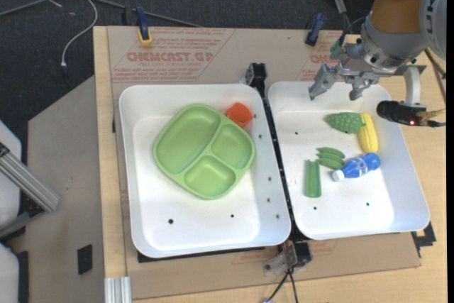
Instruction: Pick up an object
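My gripper (339, 86) hangs over the far edge of the right bin (397, 213), its two fingers spread apart with nothing between them. Below it in that bin lie a bumpy green toy (345, 122), a yellow corn cob (367, 133), a small green pod (330, 156), a blue bottle (358, 167) and a long green piece (313, 178). The nearest object, the bumpy green toy, lies a short way in front of the fingertips, apart from them.
The left bin (142, 216) holds a green divided plate (204, 150) with an orange object (240, 113) at its far right edge. Black clamps sit between the bins at the far (256, 74) and near (294, 252) ends. Cables trail on the dark floor behind the bench.
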Controlling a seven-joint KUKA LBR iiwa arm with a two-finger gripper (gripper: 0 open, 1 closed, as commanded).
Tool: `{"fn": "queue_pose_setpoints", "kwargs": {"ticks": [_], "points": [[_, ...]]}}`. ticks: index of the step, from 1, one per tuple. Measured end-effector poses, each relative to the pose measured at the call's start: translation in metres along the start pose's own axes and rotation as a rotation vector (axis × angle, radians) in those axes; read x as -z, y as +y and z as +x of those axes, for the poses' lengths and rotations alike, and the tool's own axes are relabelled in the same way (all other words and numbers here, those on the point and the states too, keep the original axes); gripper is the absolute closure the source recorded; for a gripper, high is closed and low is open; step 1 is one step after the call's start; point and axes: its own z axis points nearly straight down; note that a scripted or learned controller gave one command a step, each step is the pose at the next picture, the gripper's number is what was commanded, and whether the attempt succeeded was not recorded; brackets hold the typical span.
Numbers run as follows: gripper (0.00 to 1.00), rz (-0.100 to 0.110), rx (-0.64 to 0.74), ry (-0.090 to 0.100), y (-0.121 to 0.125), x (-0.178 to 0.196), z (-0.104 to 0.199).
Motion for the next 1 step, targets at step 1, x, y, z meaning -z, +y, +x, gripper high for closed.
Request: {"fn": "queue_pose_setpoints", "kwargs": {"ticks": [1], "points": [[0.00,-0.006,0.001,0.000,0.0014,0.0032,0.0001]]}}
